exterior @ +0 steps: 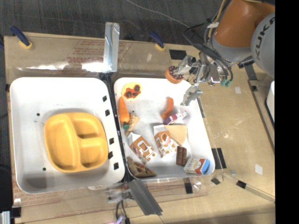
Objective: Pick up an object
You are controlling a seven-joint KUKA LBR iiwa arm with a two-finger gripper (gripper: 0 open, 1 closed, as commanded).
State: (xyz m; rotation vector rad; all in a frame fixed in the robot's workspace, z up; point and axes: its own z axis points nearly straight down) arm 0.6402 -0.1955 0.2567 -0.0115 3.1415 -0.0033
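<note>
Where the arm (243,27) reaches in from the right, its gripper (184,73) hangs over the far right corner of the right bin (205,139), jaws clamped on a small orange, doughnut-like toy (174,74) with dark speckles, lifted clear of the bin floor. On the grey arm casing the white letters "KU" can be read at the frame edge. Below, the right bin holds a carrot (123,111), a sausage (167,107), a flat yellow piece with dark and red spots (131,90), a cheese wedge (178,133), two brown-and-white cartons (154,146) whose print is too small to read, and a small red, white and blue box (196,165). The left bin (18,125) bears a yellow divided tray (75,141).
</note>
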